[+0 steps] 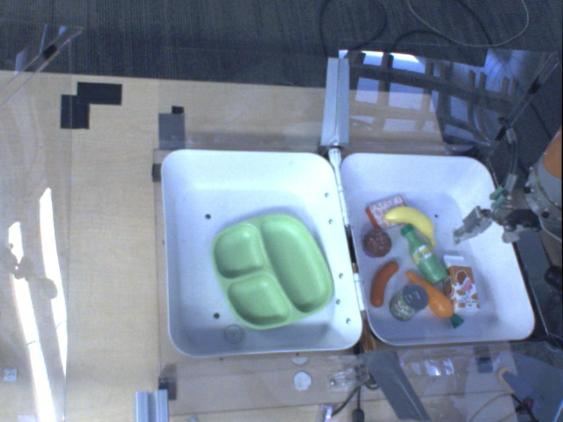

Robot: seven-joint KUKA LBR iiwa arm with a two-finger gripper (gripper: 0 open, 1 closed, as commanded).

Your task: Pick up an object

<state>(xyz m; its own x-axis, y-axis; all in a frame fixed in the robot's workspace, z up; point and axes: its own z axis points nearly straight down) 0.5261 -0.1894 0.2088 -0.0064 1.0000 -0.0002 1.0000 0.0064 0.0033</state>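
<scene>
The claw (482,223) hangs over the right edge of the right bin (466,176), at the end of the grey arm that comes in from the right. Its fingers show as a small pale shape too blurred to read, so whether they are spread or pressed together cannot be told; nothing is seen between them, and they appear clear of the toys below.

The objects lie to the claw's left and below it, all in the right bin. Nearest is the yellow banana (412,219), with a red-and-white packet (383,208) touching its far side. A green bottle (424,255) lies tilted just below the banana. Further left sit a dark round piece (377,243) and a red sausage (383,283). Below the claw are a small can (408,303), a carrot (433,296) and a printed carton (463,287).

Well to the claw's left, the left bin (189,192) on the worktop (97,262) holds a green divided plate (271,269).
</scene>
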